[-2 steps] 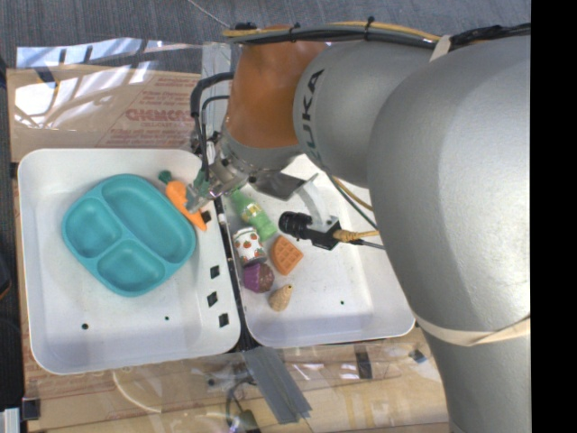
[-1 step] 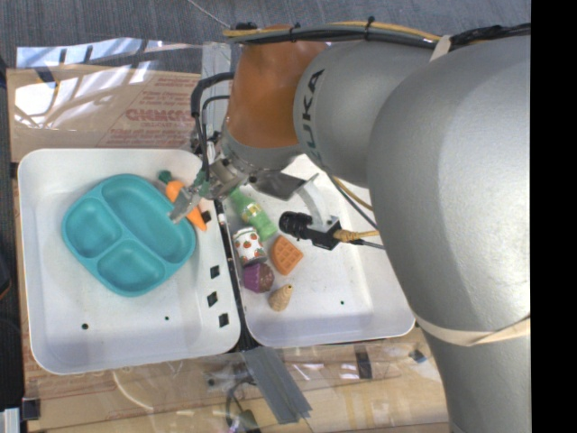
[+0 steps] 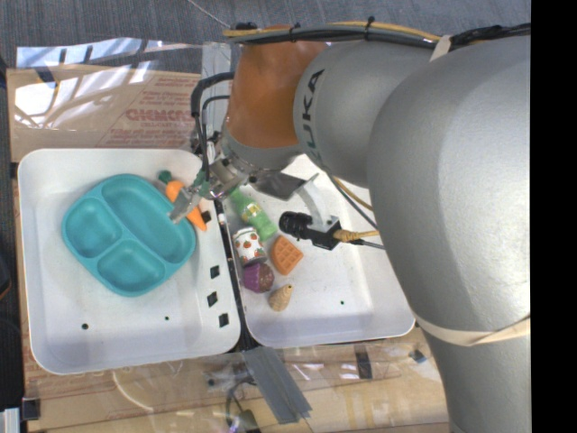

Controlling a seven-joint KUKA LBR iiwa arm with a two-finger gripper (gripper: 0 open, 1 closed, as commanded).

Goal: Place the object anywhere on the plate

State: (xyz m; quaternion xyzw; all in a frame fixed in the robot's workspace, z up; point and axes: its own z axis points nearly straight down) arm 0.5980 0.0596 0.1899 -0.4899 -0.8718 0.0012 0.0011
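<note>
The grey arm (image 3: 433, 152) reaches in from the right, its orange band (image 3: 266, 88) above the wall shared by the 2 white bins; the gripper (image 3: 187, 204) sits low at the right rim of the teal plate (image 3: 68, 228), which lies in the left bin (image 3: 54, 332) and has 3 compartments. The carrot (image 3: 172, 188) lies at a slant at that same rim, its green top toward the far side; orange shows on both sides of the gripper, which covers the carrot's middle. From this angle I cannot tell whether the gripper is open or closed, nor whether it grips the carrot; the carrot looks to be at the plate's edge rather than inside a compartment. In the right bin (image 3: 361, 314), near the shared wall, sit a green bottle (image 3: 248, 211), a small printed can (image 3: 248, 242), a waffle piece (image 3: 288, 254), a purple vegetable (image 3: 257, 277) and a tan lump (image 3: 280, 297), close together.
</note>
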